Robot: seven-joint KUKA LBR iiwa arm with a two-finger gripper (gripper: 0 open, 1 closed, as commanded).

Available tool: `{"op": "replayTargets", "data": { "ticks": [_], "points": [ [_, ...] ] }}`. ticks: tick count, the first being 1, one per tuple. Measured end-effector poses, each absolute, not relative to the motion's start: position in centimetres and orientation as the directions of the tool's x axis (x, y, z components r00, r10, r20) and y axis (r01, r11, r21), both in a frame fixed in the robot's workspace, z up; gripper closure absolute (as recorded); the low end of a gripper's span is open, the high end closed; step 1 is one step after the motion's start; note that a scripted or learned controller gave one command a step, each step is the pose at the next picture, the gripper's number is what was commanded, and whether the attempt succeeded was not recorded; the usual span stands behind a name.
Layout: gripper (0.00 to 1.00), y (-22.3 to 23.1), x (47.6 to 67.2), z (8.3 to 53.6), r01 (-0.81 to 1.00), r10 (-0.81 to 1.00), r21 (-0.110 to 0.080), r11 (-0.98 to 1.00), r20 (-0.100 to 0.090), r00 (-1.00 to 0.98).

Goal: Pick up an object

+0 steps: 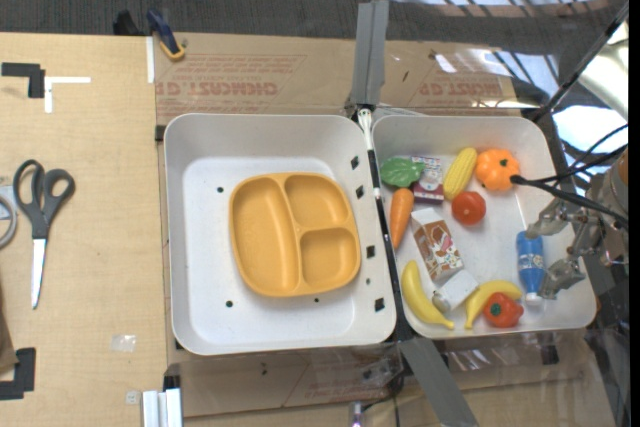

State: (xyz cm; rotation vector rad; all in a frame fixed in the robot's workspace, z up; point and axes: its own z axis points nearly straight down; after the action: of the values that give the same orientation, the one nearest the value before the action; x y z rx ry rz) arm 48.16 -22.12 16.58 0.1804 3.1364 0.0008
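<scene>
Nearest the camera, along the right bin's [470,337] front wall, lie a banana [422,298], a second banana [487,295] and a red pepper [503,311]. Just beyond, the gripper [556,253] sits low at the bin's right side, its fingers spread apart on either side of a blue bottle [531,263], which rests on the bin floor rather than being lifted. The grasp looks about to happen; closing and raising remain. Farther back are a juice carton [438,250], a carrot [399,215], a tomato [468,207], corn [459,172] and an orange pepper [496,168]. The left bin [190,215] holds a yellow divided plate [296,233].
</scene>
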Motion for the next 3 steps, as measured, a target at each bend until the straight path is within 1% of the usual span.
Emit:
{"op": "replayTargets", "data": {
  "ticks": [1,2,3],
  "points": [
    [0.0,-22.1,47.9,9.1,0.137,0.137,0.001,0.991,-0.001,-0.991],
    [0.0,-16.3,52.7,9.1,0.365,0.365,0.0,0.931,0.0,-0.931],
    [0.0,-13.1,47.9,9.0,0.433,0.433,0.0,0.901,0.003,-0.901]
  ]
}}
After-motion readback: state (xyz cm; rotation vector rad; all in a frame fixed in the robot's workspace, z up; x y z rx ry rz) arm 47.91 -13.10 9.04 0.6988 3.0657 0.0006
